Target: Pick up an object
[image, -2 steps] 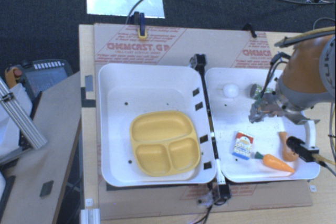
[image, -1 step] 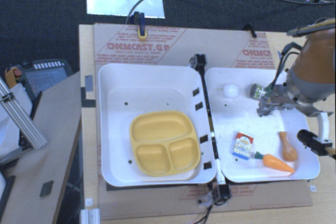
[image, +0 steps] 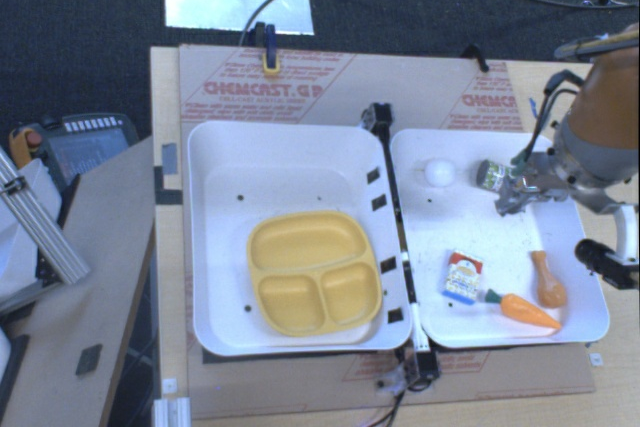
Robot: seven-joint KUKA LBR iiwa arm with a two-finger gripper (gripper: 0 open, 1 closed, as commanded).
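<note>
Gripper (image: pixel 512 193) is low in the right bin (image: pixel 470 335), by its far right side, next to a small greenish jar (image: pixel 490 175); can't tell if it's clamped on anything or how it's set. Nothing looks lifted, so the pick isn't done yet imo.

Near to far in that bin: carrot (image: pixel 527 311) and tan drumstick-shaped toy (image: pixel 547 280) at the front, small red/white box (image: pixel 463 276) just beside the carrot, then a white ball (image: pixel 438 172) near the jar.

Left bin (image: pixel 220 175) holds a yellow divided tray (image: pixel 310 270), untouched.

Left: grasp, raise.

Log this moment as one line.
hand low in right bin | beside small jar | carrot, white ball untouched | yellow tray in left bin
</note>
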